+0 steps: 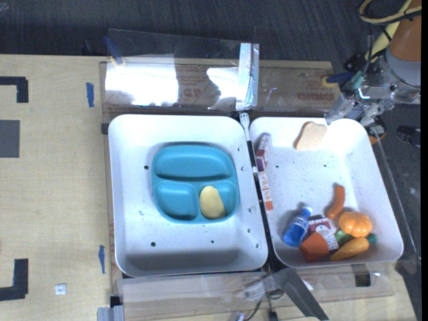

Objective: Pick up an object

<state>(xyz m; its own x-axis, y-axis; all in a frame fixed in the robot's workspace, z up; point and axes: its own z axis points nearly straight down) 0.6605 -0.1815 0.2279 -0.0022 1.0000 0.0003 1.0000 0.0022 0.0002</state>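
Camera view: pincer (348, 110) above right bin's (384, 199) far corner.

Two white bins – the left bin (127, 199) with one blue divided tray (194, 160) carrying one yellow lemon-like piece (212, 202); the right bin (384, 199) with one slice of bread (311, 136) at the far side and a near pile – one blue bottle (296, 227), one sausage (336, 200), one orange fruit (354, 223), one carrot (350, 248)

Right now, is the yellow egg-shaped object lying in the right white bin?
No, the yellow egg-shaped object lies in the blue divided tray, which sits inside the left white bin.
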